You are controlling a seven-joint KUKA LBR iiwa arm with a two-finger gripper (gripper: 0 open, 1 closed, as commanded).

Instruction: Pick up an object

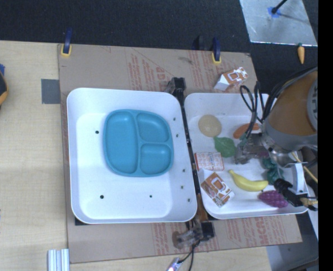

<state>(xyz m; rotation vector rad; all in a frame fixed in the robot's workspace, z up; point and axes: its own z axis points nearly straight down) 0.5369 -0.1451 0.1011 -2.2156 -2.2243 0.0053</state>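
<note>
The right bin (pixel 196 107) holds several toy foods: a beige round piece (pixel 209 125), a green leafy piece (pixel 225 147), an orange piece (pixel 244 130), a yellow banana (pixel 248 182), purple grapes (pixel 274 199) and two small printed cartons (pixel 210 161) (pixel 218 188). My gripper (pixel 247 152) hangs low in this bin, just right of the green piece and below the orange piece. The banana lies a little in front of it. The grey and orange arm (pixel 290 114) covers the bin's right side. I see nothing lifted.
The left bin (pixel 84 168) holds a blue divided plate (pixel 138 142). A small carton (pixel 232 79) lies on the cardboard behind the right bin. A green object (pixel 268 165) lies beside the wrist. Black cables (pixel 250 100) loop over the bin's far edge.
</note>
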